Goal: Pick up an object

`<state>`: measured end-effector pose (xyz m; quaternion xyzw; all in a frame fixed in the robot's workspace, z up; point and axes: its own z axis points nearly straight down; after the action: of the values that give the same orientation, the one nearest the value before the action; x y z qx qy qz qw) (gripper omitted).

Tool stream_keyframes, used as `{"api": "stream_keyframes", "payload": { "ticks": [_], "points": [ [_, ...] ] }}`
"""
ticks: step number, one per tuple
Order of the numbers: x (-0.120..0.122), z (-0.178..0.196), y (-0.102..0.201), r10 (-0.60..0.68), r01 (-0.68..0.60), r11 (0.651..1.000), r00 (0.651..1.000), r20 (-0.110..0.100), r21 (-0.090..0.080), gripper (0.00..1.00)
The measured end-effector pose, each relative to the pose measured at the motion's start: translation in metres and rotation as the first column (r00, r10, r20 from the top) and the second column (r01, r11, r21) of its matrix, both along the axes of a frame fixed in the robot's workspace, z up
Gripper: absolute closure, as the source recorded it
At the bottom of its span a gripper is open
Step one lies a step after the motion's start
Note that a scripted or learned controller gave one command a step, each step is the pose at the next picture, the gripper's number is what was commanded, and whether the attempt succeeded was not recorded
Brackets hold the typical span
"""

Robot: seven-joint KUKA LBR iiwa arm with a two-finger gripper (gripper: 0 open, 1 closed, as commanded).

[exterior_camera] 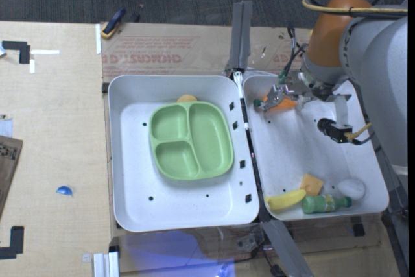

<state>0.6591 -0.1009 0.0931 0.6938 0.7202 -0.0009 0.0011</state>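
One orange carrot (283, 105) lies between the tool (277, 98) fingers, gripped in the right bin (363, 168).

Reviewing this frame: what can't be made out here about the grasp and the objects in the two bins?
- Pincer, camera view: its tips overlap an orange object in the right bin; too small to tell a grip from mere contact.
- Yellow-orange item: mostly hidden behind the green tray in the left bin.
- Pale object, right bin: too washed out against the white wall to identify.
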Motion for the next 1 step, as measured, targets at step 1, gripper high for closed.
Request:
{"api": "stream_keyframes", "payload": {
  "ticks": [1],
  "points": [
    [-0.022, 0.01, -0.0094, 0.009, -0.009, 1.0, 1.0, -0.001, 0.001, 0.0]
  ]
}}
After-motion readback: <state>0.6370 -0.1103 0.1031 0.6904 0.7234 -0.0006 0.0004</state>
